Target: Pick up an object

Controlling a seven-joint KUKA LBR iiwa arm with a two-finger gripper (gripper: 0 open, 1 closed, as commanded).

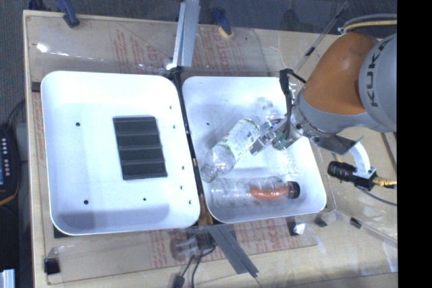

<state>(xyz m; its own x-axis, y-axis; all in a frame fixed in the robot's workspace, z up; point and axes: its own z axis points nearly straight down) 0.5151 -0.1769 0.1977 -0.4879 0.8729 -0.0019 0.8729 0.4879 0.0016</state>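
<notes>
Your arm (351,84) comes in from the right, grey with the orange band bulking over the right bin's (202,94) right rim. The wrist tips down and left into that bin. The gripper (275,135) sits low near the bin's middle right, right at the upper end of a clear bottle (233,145). You cannot tell from this slant how the claw stands; it is small and dark against the clutter, and nothing visibly sits in it. It looks touching or just beside the bottle's top end, but you cannot tell which.

Right bin contents: the clear bottle lies tilted, one end toward the gripper, the other down-left near the bin's left wall. A second clear bottle (253,191) lies flat along the front wall, with an orange piece (265,193) inside and a dark cap (292,190) at its right end. More clear plastic (264,109) sits just above the gripper, toward the back; its shape is hard to make out. The two bottles are near each other, the tilted one's lower end just above the flat one's left end.

Left bin (61,98): a dark ribbed rectangular block (140,147) lies flat near the centre, well apart from the walls.

The two bins touch along their shared middle edge.
</notes>
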